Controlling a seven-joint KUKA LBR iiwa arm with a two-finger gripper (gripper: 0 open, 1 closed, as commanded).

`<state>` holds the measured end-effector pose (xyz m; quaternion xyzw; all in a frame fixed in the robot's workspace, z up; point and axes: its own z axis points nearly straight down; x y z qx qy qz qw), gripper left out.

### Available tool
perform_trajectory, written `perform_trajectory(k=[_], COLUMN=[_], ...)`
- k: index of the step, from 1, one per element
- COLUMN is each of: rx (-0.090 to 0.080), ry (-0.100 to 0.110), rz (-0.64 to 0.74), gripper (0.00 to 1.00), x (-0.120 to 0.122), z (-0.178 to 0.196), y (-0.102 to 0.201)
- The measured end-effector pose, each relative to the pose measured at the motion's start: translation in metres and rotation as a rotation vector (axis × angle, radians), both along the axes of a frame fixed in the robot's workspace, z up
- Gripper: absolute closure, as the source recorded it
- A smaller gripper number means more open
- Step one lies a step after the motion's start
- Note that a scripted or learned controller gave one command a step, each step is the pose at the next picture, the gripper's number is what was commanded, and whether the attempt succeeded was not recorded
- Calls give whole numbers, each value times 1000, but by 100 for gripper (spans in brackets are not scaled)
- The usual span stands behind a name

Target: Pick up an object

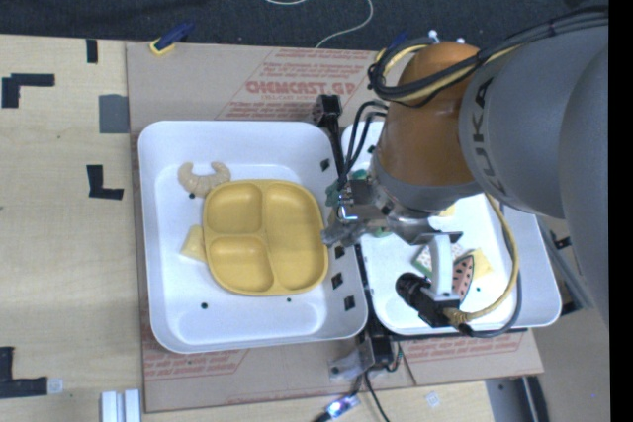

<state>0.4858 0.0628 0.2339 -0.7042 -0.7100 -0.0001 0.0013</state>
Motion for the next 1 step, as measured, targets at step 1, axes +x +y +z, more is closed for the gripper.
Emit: perform_trajectory(k=[1], rx=[-3], ry=[3], rz=[-7], gripper=[100], x=[3], z=[-19], y=[5])
